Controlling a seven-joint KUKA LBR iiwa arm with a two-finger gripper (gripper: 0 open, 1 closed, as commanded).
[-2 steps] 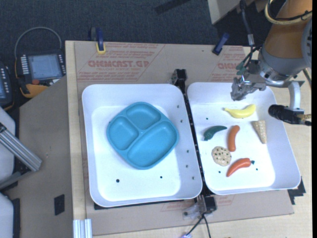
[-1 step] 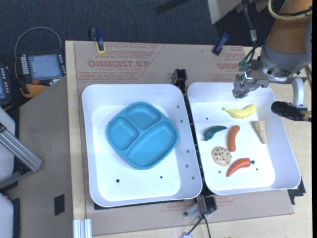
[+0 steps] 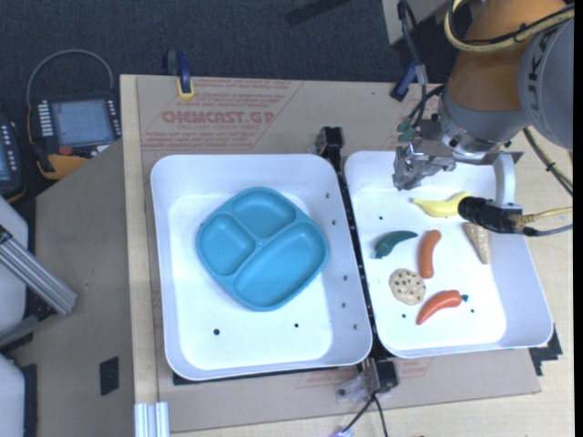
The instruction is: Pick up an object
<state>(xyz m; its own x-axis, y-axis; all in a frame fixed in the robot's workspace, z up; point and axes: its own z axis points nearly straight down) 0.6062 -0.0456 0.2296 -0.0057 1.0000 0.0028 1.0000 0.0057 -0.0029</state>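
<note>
Hanging over the far end of the right bin (image 3: 496, 321), the arm (image 3: 496, 57) has its fingers (image 3: 407, 177) close to the wall that bin shares with the left bin (image 3: 182, 271). From where I stand I cannot tell if they are apart or together, and I see nothing between them. Just beside them, toward the near side, lies a banana (image 3: 438, 207). A cone (image 3: 477, 242) lies near the banana's right end. Closer to me sit a green pepper (image 3: 394, 242) and, just to its right, a sausage (image 3: 428, 254) pointing away from me. Nearer still come a cookie (image 3: 407, 286) and a red chili (image 3: 439, 305), close to each other but apart. All six rest on the bin floor. In the left bin a blue plate (image 3: 262, 247) with three compartments lies flat, turned at a slant. Both bins stand side by side on the desk (image 3: 228, 130).
</note>
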